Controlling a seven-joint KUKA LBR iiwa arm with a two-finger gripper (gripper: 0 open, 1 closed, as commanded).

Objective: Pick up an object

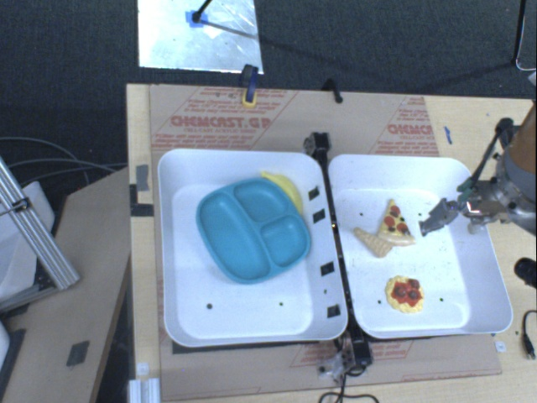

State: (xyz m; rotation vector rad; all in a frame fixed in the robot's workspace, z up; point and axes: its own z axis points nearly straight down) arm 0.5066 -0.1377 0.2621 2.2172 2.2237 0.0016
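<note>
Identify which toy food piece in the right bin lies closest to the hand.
The pizza slice, just left of the hand; the round tart sits farther, toward the bin's front.

one fixed camera | above bench (470, 116) | slanted downward | both bins (180, 250) in frame

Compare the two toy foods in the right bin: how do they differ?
The pizza slice is a wedge lying near the gripper; the small tart is round and lies nearer the bin's front. The slice touches a tan cone piece; the tart lies alone. Both are yellow with red topping.
</note>
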